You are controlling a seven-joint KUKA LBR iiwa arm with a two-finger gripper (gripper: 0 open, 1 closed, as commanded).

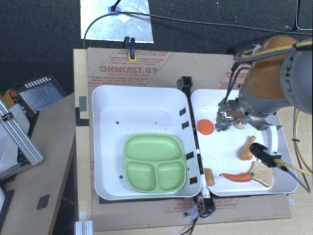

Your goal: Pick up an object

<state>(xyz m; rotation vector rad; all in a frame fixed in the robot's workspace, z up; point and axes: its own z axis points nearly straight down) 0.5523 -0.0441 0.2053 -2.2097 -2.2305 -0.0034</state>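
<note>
Camera view looks down at a slant on two white bins side by side. The left bin [105,106] holds a green tray [154,161] with three compartments, lying flat toward the near side. Over in the right bin [208,99], the arm [274,77] reaches in from the right, orange band above the wrist, and the gripper [226,117] hangs low over the bin's middle.

Just left of the gripper sits an orange disc [206,127], close beside it but not between the fingers. A small pale piece [239,126] peeks out just right of the gripper, partly hidden by it. How far the fingers are parted cannot be told from here, and nothing can be seen held in them.

Further toward the near side: an orange carrot-like piece [246,150], a red chili [237,177] lying flat, and a toast slice [262,174] touching the chili's right end. A small orange block [209,176] rests by the divider, near the chili's left tip. A black part [264,154] of the arm's gear crosses above the toast.
</note>
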